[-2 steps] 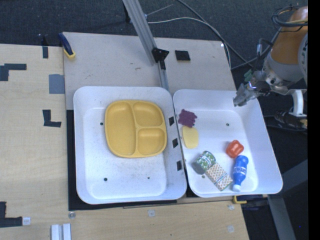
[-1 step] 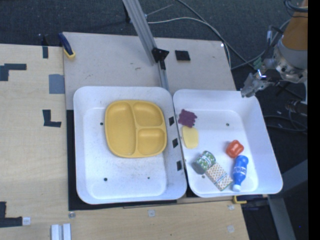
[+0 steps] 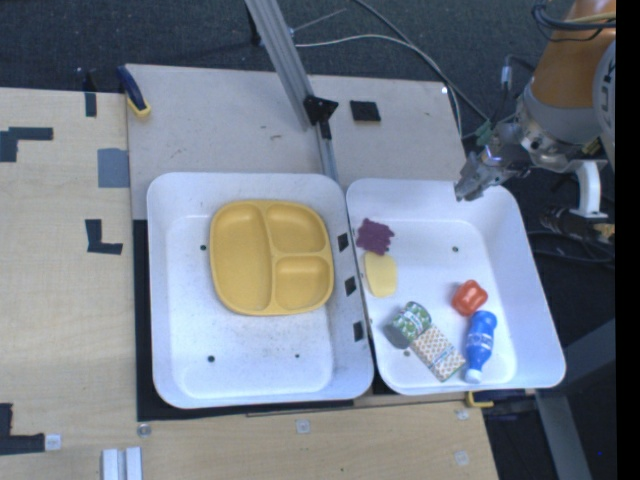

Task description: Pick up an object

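**Arm waits at bin's corner, its pick still to be made**

Camera view: The tool (image 3: pixel 470 190) hangs over the far right corner of the right bin (image 3: pixel 520 258), at the end of the grey arm (image 3: pixel 565 78) that reaches in from the right. It is dark and small from this height, and whether it is spread or pressed together cannot be told. Nothing can be seen pinched in it.

The things to choose from lie loose on the right bin's floor, as if tipped in rather than arranged. A purple piece (image 3: pixel 374 235) and a pale yellow piece (image 3: pixel 380 274) sit just beside each other near the bin's left wall. Toward the near edge a green-and-white packet (image 3: pixel 410 321) touches a patterned box (image 3: pixel 435 352); beside them a blue bottle (image 3: pixel 479 343) lies on its side, with a small orange piece (image 3: pixel 469 296) at its far end. All lie well apart from the tool, down and to the left of it, with bare white floor between.

The left bin (image 3: pixel 180 298) carries a yellow tray (image 3: pixel 271 257) with three compartments, lying flat near its middle. Both bins rest side by side on the desk (image 3: pixel 220 118), their rims touching; a slanted metal bar (image 3: pixel 285 48) crosses above the far edge.

Judged from this, no grasp has begun. The orange piece looks nearest and stands clearest of neighbours; the packet and box, pressed together, seem the harder catch.
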You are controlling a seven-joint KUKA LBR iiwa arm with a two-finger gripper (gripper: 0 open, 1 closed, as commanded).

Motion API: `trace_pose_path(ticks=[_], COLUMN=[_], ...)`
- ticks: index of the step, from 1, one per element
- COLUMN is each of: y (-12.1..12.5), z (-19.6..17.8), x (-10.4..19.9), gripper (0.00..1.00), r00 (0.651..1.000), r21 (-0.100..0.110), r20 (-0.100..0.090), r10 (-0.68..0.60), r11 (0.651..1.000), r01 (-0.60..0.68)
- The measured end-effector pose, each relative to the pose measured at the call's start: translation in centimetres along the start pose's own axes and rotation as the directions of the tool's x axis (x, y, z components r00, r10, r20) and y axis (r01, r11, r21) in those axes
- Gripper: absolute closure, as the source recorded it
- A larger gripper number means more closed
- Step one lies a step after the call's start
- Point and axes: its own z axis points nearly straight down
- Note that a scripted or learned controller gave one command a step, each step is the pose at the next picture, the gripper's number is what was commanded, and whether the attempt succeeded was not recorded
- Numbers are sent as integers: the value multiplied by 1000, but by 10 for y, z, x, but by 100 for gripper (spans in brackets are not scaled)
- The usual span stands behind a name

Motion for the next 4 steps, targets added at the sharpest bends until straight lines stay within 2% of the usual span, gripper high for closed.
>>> trace_pose_path(ticks=[1, 2, 3, 4], y=[-21, -39, -53, -65], z=[-3, 14, 7, 24], x=[46, 98, 149, 204], gripper=[100, 100, 100, 100], r00=[1000, 1000, 1000, 1000], r21=[1, 3, 1, 3], r20=[0, 0, -1, 0], r10=[1, 0, -1, -2], r11=[1000, 1000, 1000, 1000], r01=[-1, 0, 1, 2])
